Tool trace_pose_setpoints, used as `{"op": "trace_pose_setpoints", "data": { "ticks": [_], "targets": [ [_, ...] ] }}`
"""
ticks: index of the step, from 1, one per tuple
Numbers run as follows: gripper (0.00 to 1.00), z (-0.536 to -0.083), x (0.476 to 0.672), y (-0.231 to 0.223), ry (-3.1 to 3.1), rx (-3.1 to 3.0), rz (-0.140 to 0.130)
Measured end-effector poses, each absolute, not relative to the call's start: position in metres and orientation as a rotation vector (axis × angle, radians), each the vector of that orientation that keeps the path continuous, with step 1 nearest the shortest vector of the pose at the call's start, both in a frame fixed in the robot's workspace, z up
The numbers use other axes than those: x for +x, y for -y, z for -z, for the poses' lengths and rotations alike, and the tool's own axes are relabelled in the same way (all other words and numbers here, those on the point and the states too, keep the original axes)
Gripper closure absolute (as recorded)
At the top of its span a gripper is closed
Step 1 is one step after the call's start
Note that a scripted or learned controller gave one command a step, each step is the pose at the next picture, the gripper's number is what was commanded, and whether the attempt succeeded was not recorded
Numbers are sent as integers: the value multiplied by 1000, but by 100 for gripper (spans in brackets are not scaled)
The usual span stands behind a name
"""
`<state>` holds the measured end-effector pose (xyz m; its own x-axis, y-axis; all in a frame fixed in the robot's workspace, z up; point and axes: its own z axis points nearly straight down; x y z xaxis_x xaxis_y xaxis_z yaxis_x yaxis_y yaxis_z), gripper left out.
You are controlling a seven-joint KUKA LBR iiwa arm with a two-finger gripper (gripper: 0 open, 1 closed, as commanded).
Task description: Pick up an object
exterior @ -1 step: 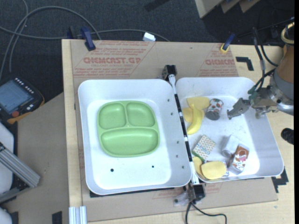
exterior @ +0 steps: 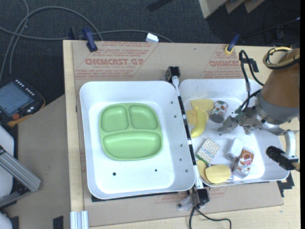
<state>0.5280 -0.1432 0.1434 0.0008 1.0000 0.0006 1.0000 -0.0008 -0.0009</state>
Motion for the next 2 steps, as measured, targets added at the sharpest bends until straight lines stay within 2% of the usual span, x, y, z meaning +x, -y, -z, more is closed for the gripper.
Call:
{"op": "trace_pose_setpoints", "data": {
  "ticks": [1,2],
  "targets": [
    [0,-85,612,113,2223,-2221,2],
    [0,-85,662,110,2224,-2220,1]
  ]
}}
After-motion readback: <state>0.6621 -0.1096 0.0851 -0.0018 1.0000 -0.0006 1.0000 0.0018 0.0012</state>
